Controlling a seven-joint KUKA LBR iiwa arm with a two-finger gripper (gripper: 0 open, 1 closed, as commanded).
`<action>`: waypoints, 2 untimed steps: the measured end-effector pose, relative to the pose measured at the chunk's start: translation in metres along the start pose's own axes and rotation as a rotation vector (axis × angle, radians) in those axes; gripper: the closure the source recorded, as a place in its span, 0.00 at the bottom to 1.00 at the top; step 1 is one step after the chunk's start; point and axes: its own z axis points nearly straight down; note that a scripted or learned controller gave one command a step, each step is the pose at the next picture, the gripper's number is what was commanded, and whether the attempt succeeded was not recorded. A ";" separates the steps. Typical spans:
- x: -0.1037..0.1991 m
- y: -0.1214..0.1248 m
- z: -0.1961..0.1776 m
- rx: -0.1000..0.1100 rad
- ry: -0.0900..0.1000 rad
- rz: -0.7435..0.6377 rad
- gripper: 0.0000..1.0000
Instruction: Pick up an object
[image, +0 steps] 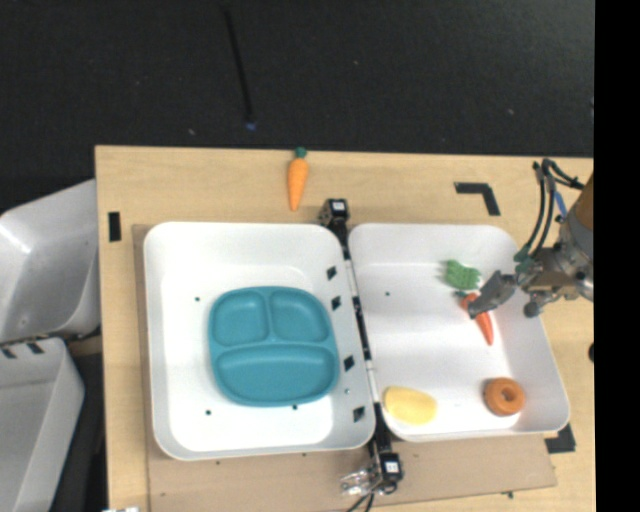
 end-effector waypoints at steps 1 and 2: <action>0.000 0.002 -0.006 -0.012 -0.003 -0.003 0.00; -0.003 -0.006 0.051 -0.007 -0.002 -0.002 0.00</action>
